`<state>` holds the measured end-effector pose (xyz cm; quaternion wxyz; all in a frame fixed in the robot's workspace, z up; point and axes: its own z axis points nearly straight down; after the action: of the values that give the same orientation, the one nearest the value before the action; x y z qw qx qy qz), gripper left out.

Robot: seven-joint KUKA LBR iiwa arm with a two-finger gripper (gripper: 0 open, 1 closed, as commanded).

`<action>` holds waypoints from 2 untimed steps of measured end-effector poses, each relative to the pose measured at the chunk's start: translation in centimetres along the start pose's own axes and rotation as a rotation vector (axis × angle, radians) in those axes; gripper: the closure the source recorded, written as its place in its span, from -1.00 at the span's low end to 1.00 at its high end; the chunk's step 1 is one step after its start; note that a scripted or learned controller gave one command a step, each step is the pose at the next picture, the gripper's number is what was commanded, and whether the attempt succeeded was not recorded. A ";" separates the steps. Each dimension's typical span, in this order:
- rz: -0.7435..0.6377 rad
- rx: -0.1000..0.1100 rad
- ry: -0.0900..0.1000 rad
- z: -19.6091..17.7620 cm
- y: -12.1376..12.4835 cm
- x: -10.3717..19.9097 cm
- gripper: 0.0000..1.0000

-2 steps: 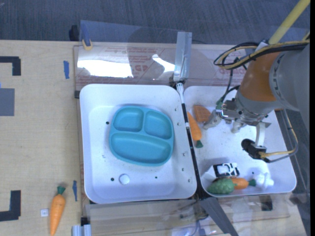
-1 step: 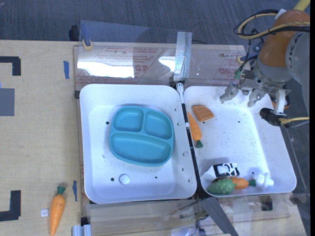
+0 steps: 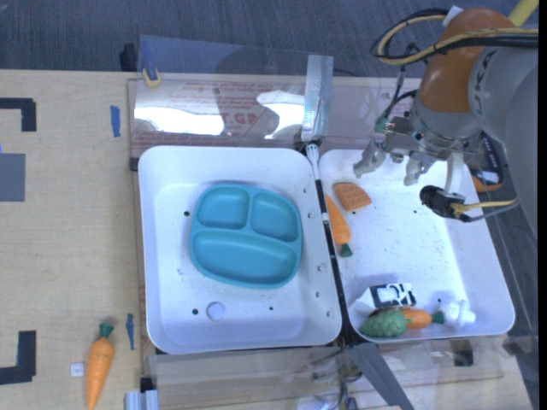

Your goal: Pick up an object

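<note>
My gripper (image 3: 389, 167) hangs over the back of the right bin (image 3: 479, 246), fingers spread apart with nothing between them. Just below and left of it lies an orange bread-like piece (image 3: 351, 196). A toy carrot (image 3: 338, 225) lies along the bin's left wall. At the bin's front sit a green leafy toy (image 3: 385, 323), a small orange carrot (image 3: 417, 318), a black-and-white block (image 3: 392, 295) and a white item (image 3: 459, 313).
The left bin (image 3: 162, 229) holds a teal divided plate (image 3: 246, 234). Another toy carrot (image 3: 100, 362) lies on the bench outside the bins, front left. A clear wall (image 3: 222, 101) stands behind the bins. The arm's cables loop at the upper right.
</note>
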<state>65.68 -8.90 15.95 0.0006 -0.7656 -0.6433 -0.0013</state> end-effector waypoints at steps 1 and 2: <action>-0.093 -0.002 -0.005 0.9 1.8 -4.4 -1.00; -0.037 0.004 -0.002 4.1 1.1 -0.5 -1.00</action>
<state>66.64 -9.58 11.81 0.0015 -0.7534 -0.6575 0.0008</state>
